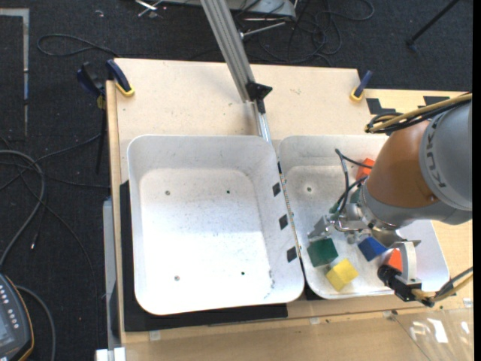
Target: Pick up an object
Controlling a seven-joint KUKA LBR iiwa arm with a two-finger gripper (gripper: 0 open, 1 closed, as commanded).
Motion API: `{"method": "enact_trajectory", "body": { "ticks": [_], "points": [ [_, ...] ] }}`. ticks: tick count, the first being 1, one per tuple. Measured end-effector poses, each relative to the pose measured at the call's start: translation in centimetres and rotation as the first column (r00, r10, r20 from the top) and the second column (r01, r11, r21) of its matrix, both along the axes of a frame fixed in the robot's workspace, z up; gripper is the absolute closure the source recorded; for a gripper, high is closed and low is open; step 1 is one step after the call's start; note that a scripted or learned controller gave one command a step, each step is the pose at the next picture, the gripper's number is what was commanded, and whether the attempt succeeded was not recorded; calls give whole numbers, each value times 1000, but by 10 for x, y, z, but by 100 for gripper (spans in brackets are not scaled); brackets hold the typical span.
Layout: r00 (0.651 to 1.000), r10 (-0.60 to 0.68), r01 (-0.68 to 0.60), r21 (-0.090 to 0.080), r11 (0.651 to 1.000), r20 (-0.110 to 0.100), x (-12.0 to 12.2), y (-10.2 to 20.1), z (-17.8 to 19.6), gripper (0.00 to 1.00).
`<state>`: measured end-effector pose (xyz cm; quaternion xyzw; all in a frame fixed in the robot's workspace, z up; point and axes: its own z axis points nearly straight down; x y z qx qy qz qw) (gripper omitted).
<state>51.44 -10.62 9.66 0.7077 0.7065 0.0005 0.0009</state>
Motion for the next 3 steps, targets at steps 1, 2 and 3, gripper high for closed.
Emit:
{"method": "enact_trajectory", "body": {
  "ticks": [1,2,3],
  "points": [
    [1000,5,-5,-2,1000,4,58,-14,-1,0],
    [1000,2,-2,-1,1000,2,56,-14,9,100],
    [1000,1,-1,0,1000,0,56,-13,9,0]
  ]
}}
